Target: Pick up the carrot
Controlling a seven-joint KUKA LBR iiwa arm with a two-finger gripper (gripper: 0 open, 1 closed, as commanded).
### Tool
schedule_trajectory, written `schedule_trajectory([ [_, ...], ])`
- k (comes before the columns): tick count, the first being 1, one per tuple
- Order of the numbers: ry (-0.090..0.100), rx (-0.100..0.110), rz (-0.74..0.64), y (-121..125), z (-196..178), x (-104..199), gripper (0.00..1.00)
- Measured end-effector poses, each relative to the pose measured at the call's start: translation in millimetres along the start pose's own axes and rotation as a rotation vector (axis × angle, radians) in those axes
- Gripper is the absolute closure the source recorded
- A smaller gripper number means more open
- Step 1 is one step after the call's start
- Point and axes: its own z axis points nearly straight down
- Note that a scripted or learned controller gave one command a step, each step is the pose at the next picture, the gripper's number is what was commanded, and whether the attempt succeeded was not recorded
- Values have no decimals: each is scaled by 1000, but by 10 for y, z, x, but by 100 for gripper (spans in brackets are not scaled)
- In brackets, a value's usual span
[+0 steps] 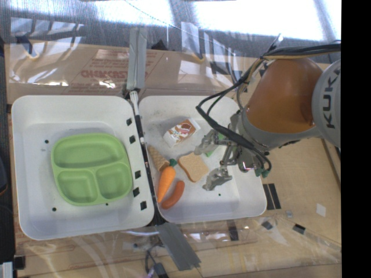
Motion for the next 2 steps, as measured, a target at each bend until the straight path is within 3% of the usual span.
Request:
schedule_trajectory([
  [1,-2,-1,10,176,1478,-503,0],
  [2,-4,1,2,179,1373,-516,100],
])
